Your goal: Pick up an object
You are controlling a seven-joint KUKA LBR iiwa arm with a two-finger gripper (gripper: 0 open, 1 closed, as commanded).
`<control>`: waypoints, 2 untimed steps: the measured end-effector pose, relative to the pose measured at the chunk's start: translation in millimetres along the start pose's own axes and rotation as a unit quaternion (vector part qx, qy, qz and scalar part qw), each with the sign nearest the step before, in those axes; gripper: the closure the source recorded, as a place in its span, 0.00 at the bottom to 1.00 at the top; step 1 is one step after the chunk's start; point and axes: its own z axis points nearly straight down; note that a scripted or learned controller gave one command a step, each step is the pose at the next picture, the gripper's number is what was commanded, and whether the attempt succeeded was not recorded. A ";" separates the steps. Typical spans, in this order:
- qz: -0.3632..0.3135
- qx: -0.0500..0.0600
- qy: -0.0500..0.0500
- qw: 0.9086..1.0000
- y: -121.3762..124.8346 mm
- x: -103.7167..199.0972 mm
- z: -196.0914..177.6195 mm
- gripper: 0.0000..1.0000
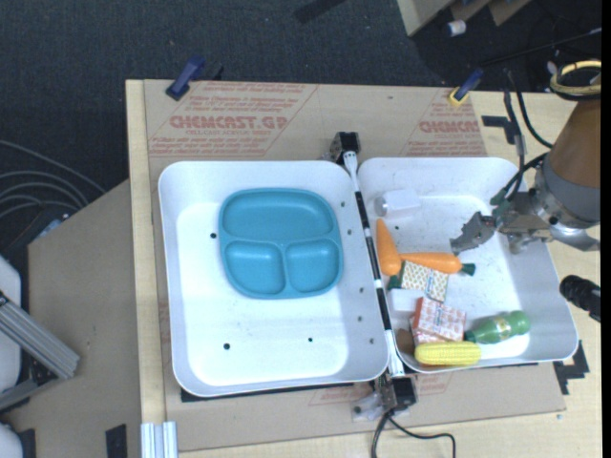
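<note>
The gripper [474,231] is hovering over the right bin [535,184], reaching in from the right, with the grey arm [573,184] and its orange band sitting behind it. Whether its fingers are spread or pressed together, I cannot tell; nothing is showing between them.

The objects are lying in the right bin, mostly toward its left and near side. One carrot [386,246] is lying along the divider, and a second carrot [434,261] is lying crosswise just left of and below the gripper, its green end pointing right. A patterned packet [423,280] is sitting just under that second carrot. A red and white box [439,321] is lying nearer the front edge, with a corn cob [448,354] just in front of it and a green bottle [498,327] beside it to the right. A small white piece [399,201] is resting toward the far left corner.

The left bin [191,332] is holding a blue divided plate [281,241]
</note>
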 end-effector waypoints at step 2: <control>0.000 -0.002 -0.001 1.000 71.1 3.4 127.5 1.00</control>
